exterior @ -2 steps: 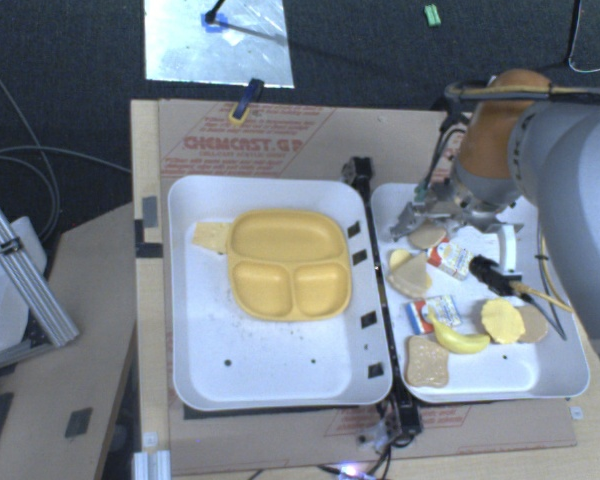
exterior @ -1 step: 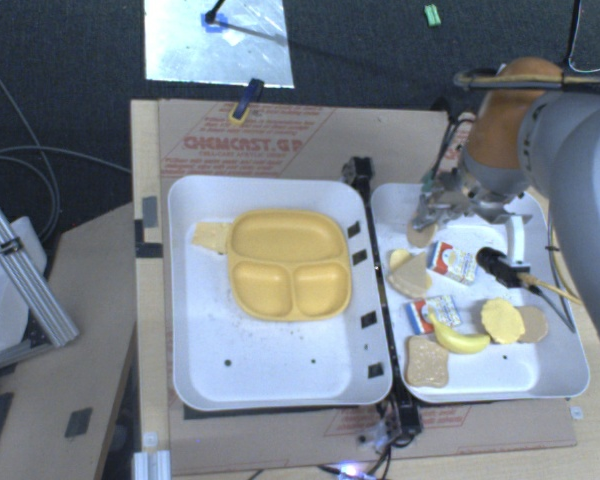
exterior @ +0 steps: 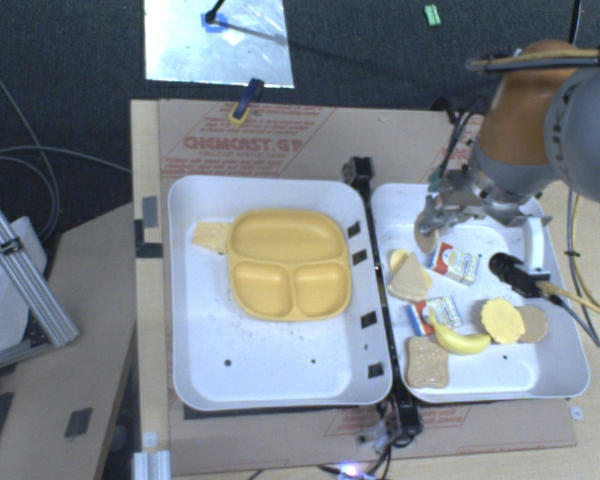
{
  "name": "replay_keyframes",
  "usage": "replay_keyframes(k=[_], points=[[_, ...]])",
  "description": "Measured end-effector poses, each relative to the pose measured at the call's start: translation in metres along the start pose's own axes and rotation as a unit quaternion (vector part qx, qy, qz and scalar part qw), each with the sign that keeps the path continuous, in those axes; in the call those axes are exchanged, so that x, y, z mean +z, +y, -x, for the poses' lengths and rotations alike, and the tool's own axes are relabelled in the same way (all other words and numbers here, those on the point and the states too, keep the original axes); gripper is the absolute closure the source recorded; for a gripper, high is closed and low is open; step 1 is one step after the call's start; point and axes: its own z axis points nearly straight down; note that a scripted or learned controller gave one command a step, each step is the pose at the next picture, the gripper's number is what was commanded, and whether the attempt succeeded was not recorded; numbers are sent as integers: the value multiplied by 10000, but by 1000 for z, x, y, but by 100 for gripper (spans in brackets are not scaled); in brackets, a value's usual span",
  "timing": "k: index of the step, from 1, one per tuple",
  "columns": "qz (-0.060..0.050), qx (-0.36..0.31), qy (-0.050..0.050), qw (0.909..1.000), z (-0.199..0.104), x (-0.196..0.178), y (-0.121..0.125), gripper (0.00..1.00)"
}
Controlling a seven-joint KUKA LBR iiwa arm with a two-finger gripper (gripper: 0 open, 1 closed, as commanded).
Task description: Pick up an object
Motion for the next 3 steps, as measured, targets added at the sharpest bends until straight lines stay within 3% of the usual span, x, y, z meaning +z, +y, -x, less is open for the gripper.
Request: replay_keyframes(k=[1,2,3], points=[[-28,16,-6,10000,2,6,0,0],[-29,33,-13,10000,24,96,-6,0],[24,14,-29,10000,22,99,36,0]])
